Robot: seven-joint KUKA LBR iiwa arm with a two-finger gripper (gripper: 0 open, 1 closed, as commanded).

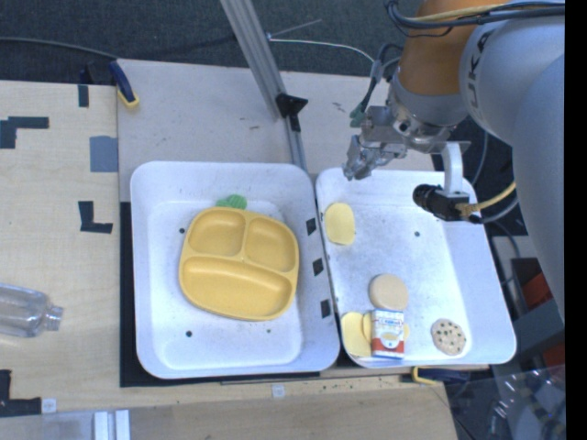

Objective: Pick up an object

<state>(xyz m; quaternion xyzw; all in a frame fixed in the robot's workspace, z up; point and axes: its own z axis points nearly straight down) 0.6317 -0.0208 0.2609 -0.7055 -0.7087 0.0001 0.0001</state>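
Two shallow white bins sit side by side on the bench. Nearest the viewer, along the front edge of the right bin (pixel 477 273), lie four small items in a loose cluster: a pale yellow wedge-shaped piece (pixel 355 334), a small white carton with a red and orange label (pixel 390 332) touching it, a round tan disc (pixel 389 292) just behind the carton, and a brown speckled cookie-like round (pixel 448 337) a little to the right. They lie flat and mostly apart, presumably scattered so that each offers a separate grasp. Farther back in the same bin a pale yellow oval piece (pixel 339 224) lies alone near the dividing wall. Any of these could serve as the object to be picked.

The left bin (pixel 151 246) holds a yellow three-compartment plastic tray (pixel 240 262), resting flat, with a small green item (pixel 233 202) peeking out behind its far rim. A clear plastic bottle (pixel 26 309) lies on its side on the bench, well to the left of the bins.

Farthest back, the two-finger gripper (pixel 359 165) hangs over the far left corner of the right bin, above and behind the oval piece, with nothing visible between its fingers; whether they are spread or closed cannot be told at this angle. The task appears to be at the approach stage, no object yet lifted.
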